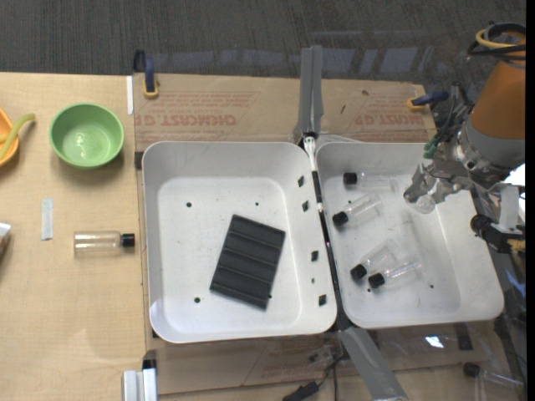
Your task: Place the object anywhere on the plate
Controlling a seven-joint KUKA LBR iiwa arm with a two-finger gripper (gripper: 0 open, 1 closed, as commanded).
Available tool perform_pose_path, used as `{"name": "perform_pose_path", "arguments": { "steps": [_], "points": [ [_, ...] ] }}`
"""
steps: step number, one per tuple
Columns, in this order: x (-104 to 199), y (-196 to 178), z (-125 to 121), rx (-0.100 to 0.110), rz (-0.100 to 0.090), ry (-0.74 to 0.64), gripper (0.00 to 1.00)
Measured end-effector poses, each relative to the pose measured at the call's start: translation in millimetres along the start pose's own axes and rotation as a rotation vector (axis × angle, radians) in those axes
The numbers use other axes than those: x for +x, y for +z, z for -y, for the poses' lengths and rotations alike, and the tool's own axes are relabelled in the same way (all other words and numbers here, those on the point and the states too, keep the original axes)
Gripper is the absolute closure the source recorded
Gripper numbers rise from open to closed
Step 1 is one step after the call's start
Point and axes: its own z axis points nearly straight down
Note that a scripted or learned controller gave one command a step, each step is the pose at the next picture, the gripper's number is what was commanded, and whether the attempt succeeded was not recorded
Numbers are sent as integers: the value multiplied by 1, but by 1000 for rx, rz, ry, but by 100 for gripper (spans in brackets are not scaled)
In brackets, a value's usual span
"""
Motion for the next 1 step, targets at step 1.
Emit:
{"name": "perform_pose_path", "arguments": {
  "steps": [1],
  "points": [
    [110,-109,-32,-2,0,-239,100]
  ]
}}
